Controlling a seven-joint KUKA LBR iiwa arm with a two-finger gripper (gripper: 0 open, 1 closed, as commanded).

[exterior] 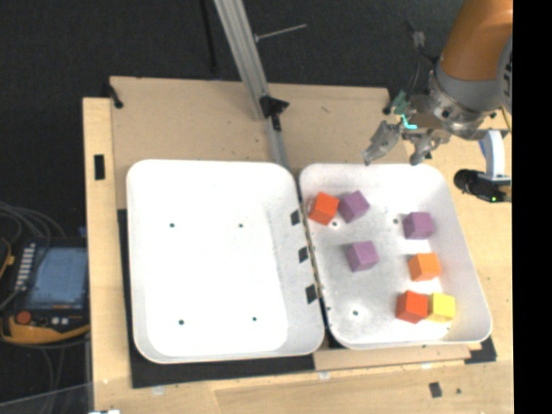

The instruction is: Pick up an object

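Blocks scattered loose in right bin (461, 231), none chosen yet: orange block (324, 207) touching purple block (354, 205) near far-left corner, two more purple ones apart (418, 224) (361, 254), small orange one (423, 266), orange (413, 306) and yellow (442, 306) pressed together near front. All small cubes, matte, flat-faced, easy for two fingers where neighbours leave room. Gripper (397, 149) hangs above bin's far rim, fingers spread, nothing between them. Left bin (147, 257) smooth white, shallow, rounded corners. Bench (103, 231) plain board.
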